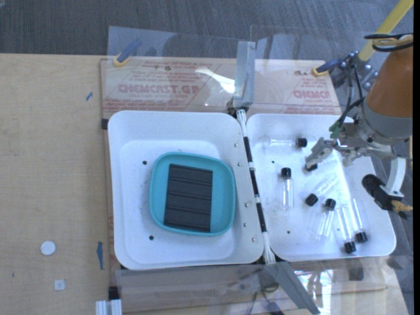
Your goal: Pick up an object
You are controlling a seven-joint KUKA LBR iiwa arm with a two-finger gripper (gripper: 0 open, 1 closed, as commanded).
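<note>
Several clear glass vials with black caps lie scattered in the right bin [387, 241]. One vial [286, 188] lies near the bin's left side, another vial [285, 142] at the back, and a third vial [321, 191] in the middle. My gripper [331, 157] hangs over the back right of this bin, open, with nothing between its fingers. Its left finger [314, 158] points down towards the middle vial. In the left bin [125, 176] sits a teal tray [157, 195] that holds a black ribbed block [190, 197].
A metal divider [251, 176] runs between the two bins. Clear plastic sheets [170, 87] stand behind them. More capped vials [348, 231] lie at the right bin's front right. The wooden bench [52, 176] extends to the left.
</note>
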